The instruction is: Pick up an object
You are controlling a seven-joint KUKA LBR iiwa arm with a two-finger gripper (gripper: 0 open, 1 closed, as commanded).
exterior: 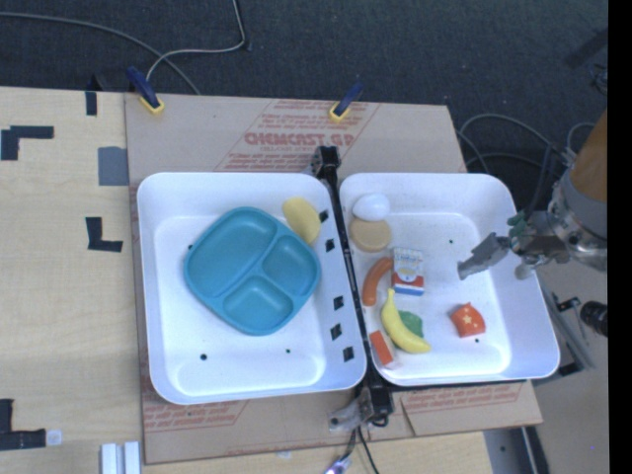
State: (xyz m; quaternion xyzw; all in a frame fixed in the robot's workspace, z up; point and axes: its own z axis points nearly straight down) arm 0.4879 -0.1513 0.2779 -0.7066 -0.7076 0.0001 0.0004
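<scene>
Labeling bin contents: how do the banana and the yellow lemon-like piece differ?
The banana lies in the right bin, among other toy foods; the lemon-like piece sits in the left bin, at the blue divided plate's upper right edge. The banana is long and curved; the lemon-like piece is short and rounded. The banana touches a green item; the lemon-like piece has only the plate as a neighbour. Both are yellow.

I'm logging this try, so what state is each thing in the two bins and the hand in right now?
blue divided plate: flat in left bin, tilted askew
yellow lemon: at the plate's upper right edge
white egg: right bin, top left
banana: lying by the green piece
small carton: lying beside the sausage
red piece: alone, untouched
hand: over right bin, holding nothing visible
</scene>
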